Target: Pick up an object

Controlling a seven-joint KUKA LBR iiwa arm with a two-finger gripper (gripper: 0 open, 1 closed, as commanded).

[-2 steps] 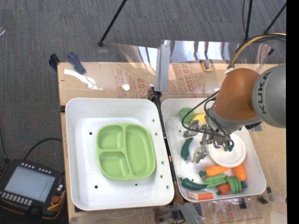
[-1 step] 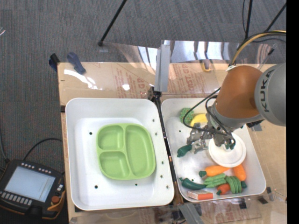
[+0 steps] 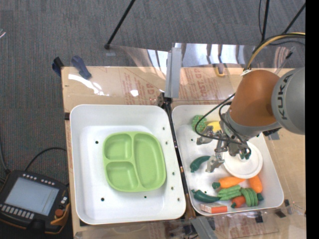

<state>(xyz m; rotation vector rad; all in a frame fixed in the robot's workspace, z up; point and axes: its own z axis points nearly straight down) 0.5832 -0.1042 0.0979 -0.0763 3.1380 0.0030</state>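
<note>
Over the right-hand bin (image 3: 276, 183) the gripper (image 3: 218, 158) hangs low, its metal fingers (image 3: 213, 164) pointing down toward the bin floor, set slightly apart with nothing visible between them; open, holding no object. Above and to the right of it sits the orange band (image 3: 251, 101) of the arm, with the grey link (image 3: 296, 103) running off to the right edge.

Just left of the gripper, close to the fingertips, lies a dark green pepper (image 3: 198, 163); whether it touches them cannot be told. Up and left of the gripper sits a light green round vegetable (image 3: 200, 123), with a yellow piece (image 3: 213, 126) beside it, partly hidden by the wrist. Immediately right of the gripper is a white round plate (image 3: 245, 166), partly under the hardware.

Below the gripper, along the near side of the bin: an orange carrot (image 3: 228, 182); a second orange piece (image 3: 255, 183); green pea pods (image 3: 234, 193); a dark green cucumber (image 3: 205, 196); a small orange-and-white box (image 3: 213, 209) against the near wall.

Well to the left of the gripper, in the left-hand bin (image 3: 84, 133), rests a light green divided tray (image 3: 134, 161), three compartments, lying flat.
</note>
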